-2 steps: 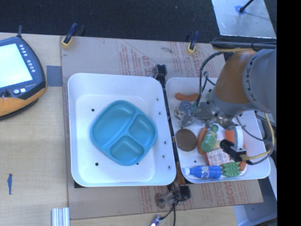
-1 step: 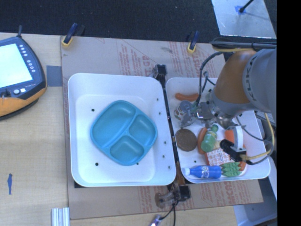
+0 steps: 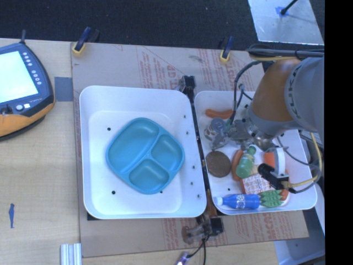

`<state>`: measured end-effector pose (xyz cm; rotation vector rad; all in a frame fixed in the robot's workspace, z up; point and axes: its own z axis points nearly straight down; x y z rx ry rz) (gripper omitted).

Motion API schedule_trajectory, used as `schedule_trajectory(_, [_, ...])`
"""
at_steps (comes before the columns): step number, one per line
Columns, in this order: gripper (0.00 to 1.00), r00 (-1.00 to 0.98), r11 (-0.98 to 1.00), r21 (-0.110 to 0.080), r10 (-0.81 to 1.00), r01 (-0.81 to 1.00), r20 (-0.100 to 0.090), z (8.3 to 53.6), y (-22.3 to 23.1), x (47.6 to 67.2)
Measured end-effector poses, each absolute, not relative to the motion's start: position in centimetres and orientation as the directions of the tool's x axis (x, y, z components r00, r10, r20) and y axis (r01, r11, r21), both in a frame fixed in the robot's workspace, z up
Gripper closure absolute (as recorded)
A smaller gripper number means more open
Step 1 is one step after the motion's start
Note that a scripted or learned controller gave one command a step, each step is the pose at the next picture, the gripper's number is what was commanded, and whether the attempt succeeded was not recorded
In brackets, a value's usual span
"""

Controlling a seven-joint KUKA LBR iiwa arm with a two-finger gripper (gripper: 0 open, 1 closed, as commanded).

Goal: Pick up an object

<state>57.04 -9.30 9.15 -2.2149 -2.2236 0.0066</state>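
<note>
My gripper [image 3: 223, 134] is low in the right bin [image 3: 309, 203], near its left wall, at the end of the grey and orange arm [image 3: 278, 95]. It hangs over a small grey-blue object [image 3: 215, 127], which it partly hides. An orange carrot-like piece [image 3: 219, 114] lies just behind it. A brown disc [image 3: 218, 164] sits just in front. To the disc's right lie a green bottle [image 3: 246, 165], an orange piece [image 3: 236, 158] and a red and white item [image 3: 272, 162]. A blue bottle [image 3: 240, 202] lies along the front wall.
The left bin [image 3: 91, 148] holds a blue divided plate [image 3: 145, 155]. A printed box [image 3: 255, 184] and a green toy [image 3: 271, 199] lie at the front right of the right bin. A tablet controller [image 3: 19, 87] rests on the bench at far left. Clamps [image 3: 81, 42] hold the board's back edge.
</note>
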Motion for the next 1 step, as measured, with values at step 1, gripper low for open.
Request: schedule_trajectory(1, [0.0,-0.004,0.004,-0.005,1.0,1.0,-0.001,9.15,-9.3,57.04])
